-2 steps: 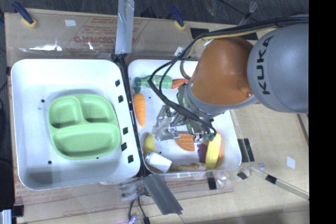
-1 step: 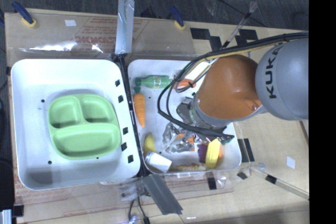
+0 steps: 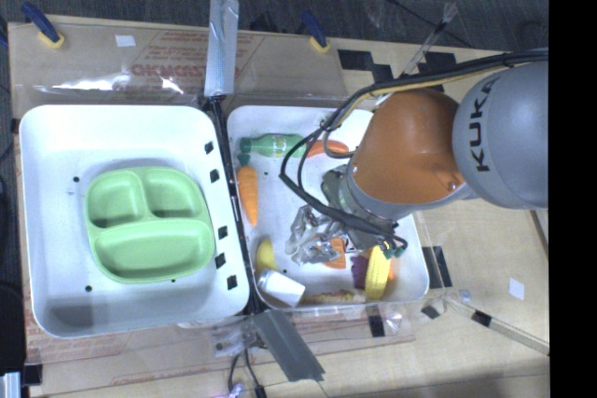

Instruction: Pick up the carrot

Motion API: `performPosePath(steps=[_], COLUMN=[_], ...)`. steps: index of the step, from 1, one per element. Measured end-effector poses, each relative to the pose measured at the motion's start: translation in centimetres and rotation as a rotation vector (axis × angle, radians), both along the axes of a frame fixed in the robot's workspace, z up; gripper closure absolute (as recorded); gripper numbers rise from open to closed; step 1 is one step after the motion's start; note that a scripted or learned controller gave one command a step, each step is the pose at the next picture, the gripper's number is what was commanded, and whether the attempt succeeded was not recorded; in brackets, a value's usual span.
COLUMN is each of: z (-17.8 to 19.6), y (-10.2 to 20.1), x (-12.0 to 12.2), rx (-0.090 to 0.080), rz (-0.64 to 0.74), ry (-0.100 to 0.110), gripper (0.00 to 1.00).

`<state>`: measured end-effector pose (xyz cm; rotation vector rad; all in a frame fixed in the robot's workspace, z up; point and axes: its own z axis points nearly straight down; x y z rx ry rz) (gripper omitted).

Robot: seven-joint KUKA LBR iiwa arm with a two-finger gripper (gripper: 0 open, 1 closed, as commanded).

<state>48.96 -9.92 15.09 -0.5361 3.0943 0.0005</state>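
Pictured from above: two shallow white bins side by side on a bench, grey KUKA arm (image 3: 504,140) with orange band reaching in from the right over the right bin (image 3: 280,121). Gripper (image 3: 312,238) low in that bin, amid clutter near its middle; too tangled with cables and reflections to tell whether spread or pressed together, and nothing visibly pinched. Carrot (image 3: 248,193) lying lengthwise against the right bin's left wall, orange body with a green top toward the far end, just below a green bottle (image 3: 272,144). Carrot apart from the gripper, flat on the bin floor. Also in the right bin: a yellow banana-like piece (image 3: 266,253) and a white cup (image 3: 282,288) near the front-left corner, a yellow corn cob (image 3: 378,269) beside a purple item (image 3: 359,270) at front right, another orange piece (image 3: 328,147) near the back, partly behind the arm. Left bin (image 3: 47,200) holding a green divided tray (image 3: 149,224). Task judged as barely begun: no grasp on the carrot, no lift. Left to do, by this reading: shift left to the wall, straddle the carrot, close, raise. Closeness to the wall a likely difficulty.
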Motion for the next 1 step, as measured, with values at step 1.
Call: performPosePath(steps=[1], z=[1.16], y=[-4.33], x=[0.45], rx=[0.000], rz=[-0.214], ry=[0.000], gripper=[1.00])
